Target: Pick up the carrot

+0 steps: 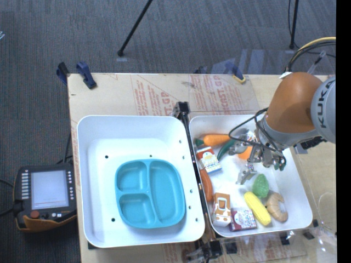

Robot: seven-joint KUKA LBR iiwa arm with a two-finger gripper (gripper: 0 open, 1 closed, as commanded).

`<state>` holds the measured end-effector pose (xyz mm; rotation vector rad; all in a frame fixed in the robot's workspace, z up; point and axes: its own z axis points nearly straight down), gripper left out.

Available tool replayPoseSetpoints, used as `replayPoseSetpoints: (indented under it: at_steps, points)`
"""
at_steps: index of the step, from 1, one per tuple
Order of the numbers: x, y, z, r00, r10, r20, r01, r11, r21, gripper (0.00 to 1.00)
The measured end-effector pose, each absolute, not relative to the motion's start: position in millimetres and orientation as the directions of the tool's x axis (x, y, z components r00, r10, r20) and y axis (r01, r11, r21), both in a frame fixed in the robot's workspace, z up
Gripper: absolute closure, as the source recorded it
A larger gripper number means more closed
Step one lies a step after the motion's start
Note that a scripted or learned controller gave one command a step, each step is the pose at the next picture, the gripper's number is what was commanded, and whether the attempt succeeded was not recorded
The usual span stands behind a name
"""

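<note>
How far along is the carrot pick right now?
Done: the arm has reached into the right bin. In hand: nothing visibly; the pincer hangs over bare bin floor near the green toy vegetable. Left: the carrot lies at the bin's far-left end beside a small carton, so the approach, the grasp and the lift all remain.

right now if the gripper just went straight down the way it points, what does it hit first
Probably the green vegetable: the gripper hangs just beside it, pointing down into the right bin. Depth is unclear, so it could land on bare floor instead. The carrot lies off to the left.
</note>
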<state>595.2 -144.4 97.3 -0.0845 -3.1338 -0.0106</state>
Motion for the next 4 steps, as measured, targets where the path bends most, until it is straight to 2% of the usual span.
replayPoseSetpoints:
  at_steps: [1,2,3,4]
  points:
    - [596.5,-143.3,104.4,-0.999,0.051,0.007,0.051,0.999,0.008,1.00]
    - [596.6,-143.0,104.4,-0.999,0.050,0.007,0.050,0.999,0.008,0.00]
    - [598.2,-142.1,111.4,-0.999,0.047,0.005,0.047,0.999,0.010,1.00]
    - [598.1,-141.8,110.9,-0.999,0.046,0.006,0.046,0.999,0.010,0.00]
